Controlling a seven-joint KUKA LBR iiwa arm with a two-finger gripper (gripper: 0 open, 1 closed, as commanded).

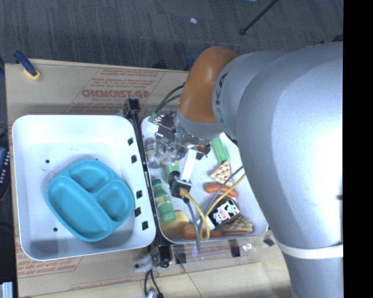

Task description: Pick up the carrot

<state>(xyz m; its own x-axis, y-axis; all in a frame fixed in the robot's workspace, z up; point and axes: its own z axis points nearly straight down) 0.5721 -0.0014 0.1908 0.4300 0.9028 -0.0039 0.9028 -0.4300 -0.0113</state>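
Dark grey carpet (87, 26) across the top, ribbed in texture, with a small pale scrap (193, 21) lying on it. Thin dark rod (260, 16) slanting in at the upper right (possibly a stand leg, hard to tell). Below that, brown cardboard sheet (87, 81) covering the bench, printed in red lettering. Blue and yellow clamp (26, 65) gripping the cardboard's upper left corner. Even, soft lighting, no hard shadows.

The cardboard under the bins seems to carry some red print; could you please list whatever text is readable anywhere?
"CHEMCAST GP", large red letters on the cardboard behind the left bin.
Smaller red lines above and below it: too blurred to read.
Red print along the cardboard's front-left edge: too blurred to read.
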